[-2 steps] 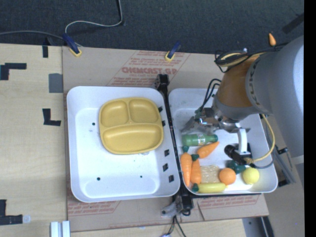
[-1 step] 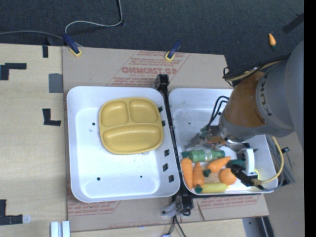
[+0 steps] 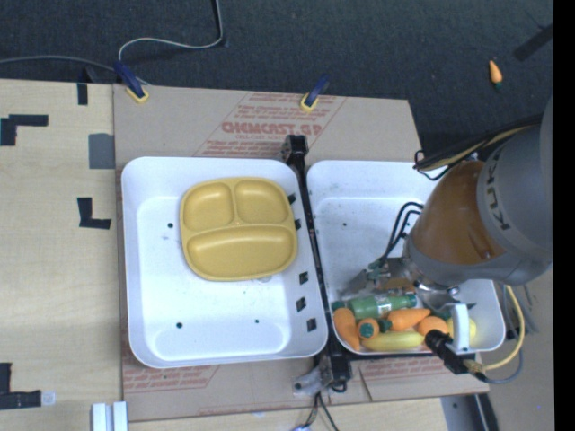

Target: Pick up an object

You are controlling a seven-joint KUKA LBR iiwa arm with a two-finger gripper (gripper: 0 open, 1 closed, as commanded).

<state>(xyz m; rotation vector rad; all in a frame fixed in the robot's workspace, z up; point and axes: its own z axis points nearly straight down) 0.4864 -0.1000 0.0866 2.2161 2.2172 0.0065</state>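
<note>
yellow plate (image 3: pixel 239 227), white bins (image 3: pixel 144 241)

I note a brown cardboard sheet (image 3: pixel 269 128) with red lettering laid over my light wooden bench (image 3: pixel 54 268) — black tape marks (image 3: pixel 88 214) dot the wood. Beyond lies dark carpet (image 3: pixel 359 25), crossed by a thin cable (image 3: pixel 171 39).

You see the arm (image 3: pixel 490 214) low over the right bin (image 3: pixel 359 200), toy food (image 3: pixel 391 323) piled at its six o'clock edge.
</note>
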